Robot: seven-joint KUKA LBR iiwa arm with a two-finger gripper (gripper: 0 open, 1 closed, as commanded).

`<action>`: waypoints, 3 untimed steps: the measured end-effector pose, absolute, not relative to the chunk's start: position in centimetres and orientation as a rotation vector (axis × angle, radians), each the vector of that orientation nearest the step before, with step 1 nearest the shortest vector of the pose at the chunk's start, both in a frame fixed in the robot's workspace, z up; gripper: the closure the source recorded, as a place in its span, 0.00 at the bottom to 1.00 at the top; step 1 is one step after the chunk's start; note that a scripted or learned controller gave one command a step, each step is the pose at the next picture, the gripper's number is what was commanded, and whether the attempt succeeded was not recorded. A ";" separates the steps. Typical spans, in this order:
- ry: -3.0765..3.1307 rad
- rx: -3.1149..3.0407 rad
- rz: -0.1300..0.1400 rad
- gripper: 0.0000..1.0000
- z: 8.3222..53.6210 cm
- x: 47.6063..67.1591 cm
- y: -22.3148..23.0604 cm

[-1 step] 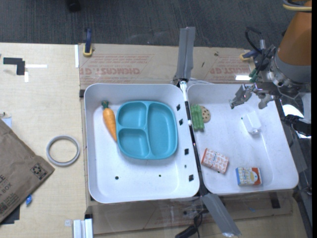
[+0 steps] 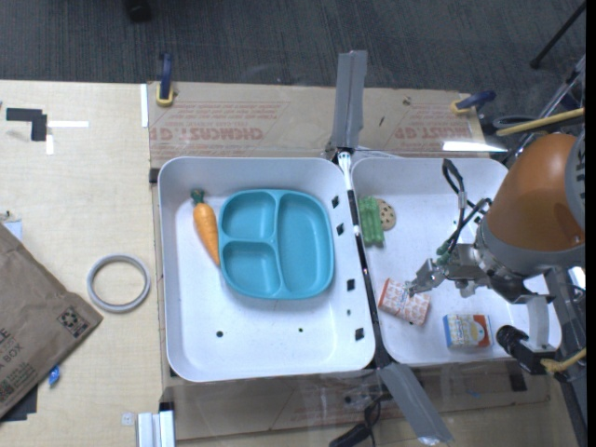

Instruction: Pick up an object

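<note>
My gripper (image 2: 425,280) hangs low in the right bin (image 2: 419,338), its tip right above the upper right edge of a small red and white packet (image 2: 405,302). Nothing shows between its fingers. A small carton with a blue and orange label (image 2: 466,331) lies to the right of the packet, near the bin's front. At the bin's left wall a green ridged piece (image 2: 372,222) stands beside a round cookie (image 2: 386,216). In the left bin (image 2: 270,352) a blue divided plate (image 2: 278,243) lies with a toy carrot (image 2: 206,230) to its left.
The arm's orange band (image 2: 545,198) and grey wrist cover the right bin's right side. A divider (image 2: 349,240) separates the two bins. A tape ring (image 2: 118,281) and a cardboard box (image 2: 33,324) lie on the bench to the left.
</note>
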State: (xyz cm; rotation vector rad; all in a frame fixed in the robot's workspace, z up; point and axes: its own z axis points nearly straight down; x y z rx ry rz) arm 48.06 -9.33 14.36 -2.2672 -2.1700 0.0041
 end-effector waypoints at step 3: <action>-2.573 -1.805 0.000 0.00 19.0 47.8 -19.0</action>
